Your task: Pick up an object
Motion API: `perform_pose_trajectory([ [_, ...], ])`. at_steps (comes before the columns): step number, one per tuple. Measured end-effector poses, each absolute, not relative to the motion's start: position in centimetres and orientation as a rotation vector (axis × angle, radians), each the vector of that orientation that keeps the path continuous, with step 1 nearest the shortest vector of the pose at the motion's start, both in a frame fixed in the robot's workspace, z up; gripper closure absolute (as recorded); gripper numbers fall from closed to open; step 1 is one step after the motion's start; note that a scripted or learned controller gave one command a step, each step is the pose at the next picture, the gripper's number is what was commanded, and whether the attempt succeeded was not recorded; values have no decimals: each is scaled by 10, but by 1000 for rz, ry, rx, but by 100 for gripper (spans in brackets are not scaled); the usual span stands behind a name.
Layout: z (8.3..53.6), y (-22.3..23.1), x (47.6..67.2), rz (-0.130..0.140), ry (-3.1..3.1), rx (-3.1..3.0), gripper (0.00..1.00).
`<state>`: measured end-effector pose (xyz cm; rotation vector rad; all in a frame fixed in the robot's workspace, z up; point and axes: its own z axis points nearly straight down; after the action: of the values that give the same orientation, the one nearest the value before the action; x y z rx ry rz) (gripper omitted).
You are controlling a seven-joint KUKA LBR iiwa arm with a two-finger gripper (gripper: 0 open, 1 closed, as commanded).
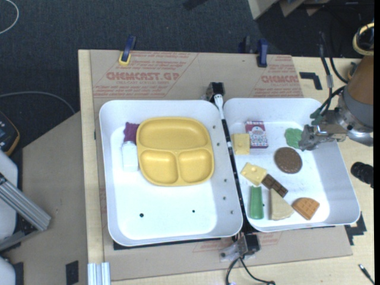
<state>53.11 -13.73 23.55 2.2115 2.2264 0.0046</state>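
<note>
Gripper [309, 139] hovers low beside the green piece [292, 137]; finger spread impossible to tell; risk is a nudge shoving it against the brown disc [288, 160], not a grasp.

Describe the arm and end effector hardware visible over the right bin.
The arm shows a grey rounded body with an orange-brown section above it. The end effector is small, metallic grey with dark parts. Black cables run along its upper side.
</note>
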Motion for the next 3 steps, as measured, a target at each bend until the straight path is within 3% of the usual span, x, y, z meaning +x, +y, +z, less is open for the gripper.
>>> perform_pose_trajectory([
  [3,212,4,561,0,2228,2217,100],
])
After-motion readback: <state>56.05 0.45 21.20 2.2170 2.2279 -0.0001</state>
